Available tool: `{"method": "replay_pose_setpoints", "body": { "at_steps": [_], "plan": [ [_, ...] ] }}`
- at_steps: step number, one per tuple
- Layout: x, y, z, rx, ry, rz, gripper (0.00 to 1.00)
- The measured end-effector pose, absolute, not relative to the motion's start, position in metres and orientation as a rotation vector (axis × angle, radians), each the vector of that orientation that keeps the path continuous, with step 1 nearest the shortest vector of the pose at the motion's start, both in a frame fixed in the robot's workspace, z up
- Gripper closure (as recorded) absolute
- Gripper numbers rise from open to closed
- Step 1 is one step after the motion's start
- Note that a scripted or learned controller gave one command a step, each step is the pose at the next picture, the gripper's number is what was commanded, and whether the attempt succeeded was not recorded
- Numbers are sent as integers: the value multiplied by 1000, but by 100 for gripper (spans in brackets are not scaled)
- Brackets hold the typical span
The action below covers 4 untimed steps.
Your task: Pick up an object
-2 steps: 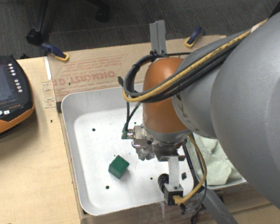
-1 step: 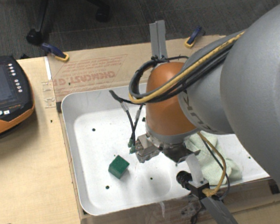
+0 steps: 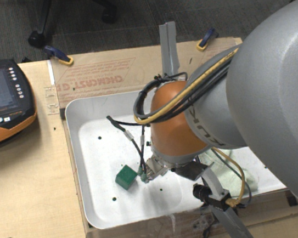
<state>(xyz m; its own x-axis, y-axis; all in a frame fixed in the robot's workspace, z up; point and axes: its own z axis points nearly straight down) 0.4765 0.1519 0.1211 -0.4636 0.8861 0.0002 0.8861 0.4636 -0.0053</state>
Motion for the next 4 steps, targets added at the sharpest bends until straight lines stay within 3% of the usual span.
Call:
{"method": "replay_pose_setpoints", "body": {
  "at_steps": [1,2,3,4],
  "plan": [
    [480,97,191,-1122,-2935,1,100],
    [502,36,191,-1706,-2638,3,100],
    [477,36,190,-2164,-2274,7,100],
    [497,81,190,-2712,-1586,10,100]
  ]
}}
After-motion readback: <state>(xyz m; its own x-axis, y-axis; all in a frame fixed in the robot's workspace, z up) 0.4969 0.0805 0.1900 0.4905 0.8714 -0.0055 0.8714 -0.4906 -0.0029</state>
